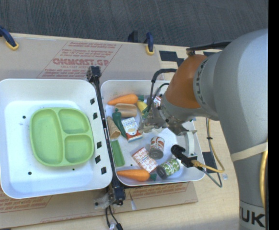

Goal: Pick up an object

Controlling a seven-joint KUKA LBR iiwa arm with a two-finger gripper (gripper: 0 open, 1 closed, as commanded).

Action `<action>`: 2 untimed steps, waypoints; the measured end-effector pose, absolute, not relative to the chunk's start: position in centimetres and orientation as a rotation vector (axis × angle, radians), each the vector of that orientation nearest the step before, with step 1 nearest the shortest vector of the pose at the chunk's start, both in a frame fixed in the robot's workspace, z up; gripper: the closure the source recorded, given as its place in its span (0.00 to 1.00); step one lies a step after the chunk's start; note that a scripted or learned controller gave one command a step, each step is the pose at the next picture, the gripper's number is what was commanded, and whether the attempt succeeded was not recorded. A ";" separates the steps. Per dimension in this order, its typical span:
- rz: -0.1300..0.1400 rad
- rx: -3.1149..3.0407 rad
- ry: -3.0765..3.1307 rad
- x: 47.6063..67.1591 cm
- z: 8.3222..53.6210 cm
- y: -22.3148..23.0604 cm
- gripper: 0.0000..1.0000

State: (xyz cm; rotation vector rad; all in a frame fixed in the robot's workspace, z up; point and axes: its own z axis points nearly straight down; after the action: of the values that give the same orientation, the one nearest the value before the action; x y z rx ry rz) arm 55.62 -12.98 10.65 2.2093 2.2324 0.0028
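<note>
The right bin [193, 175] holds a pile of toy food. An orange carrot [123, 99] lies at its back, with a hot dog bun [126, 110] just below it. A small carton [131, 127] sits mid-bin, a tin can [156, 147] to its right, a red-and-white packet [145, 159] in front, a green can [168, 168] at the front right and a second carrot [134, 175] along the front wall. My gripper [148, 119] reaches down from the right over the carton and bun area; the wrist hides its tips.
The left bin [10, 128] carries a green divided plate [61, 136]. A green stick [116, 152] and a brown cone [112, 127] lie along the right bin's left wall. A black divider clamp [94, 73] stands between the bins. The arm's grey body [235, 95] covers the right bin's right side.
</note>
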 end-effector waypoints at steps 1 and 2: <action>0.000 2.217 2.226 48.4 19.2 -15.5 1.00; 0.001 2.213 2.226 56.4 28.1 -18.8 1.00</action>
State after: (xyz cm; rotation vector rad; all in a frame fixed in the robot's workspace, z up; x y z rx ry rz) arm 56.35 -18.78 28.09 2.2126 2.2258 0.0014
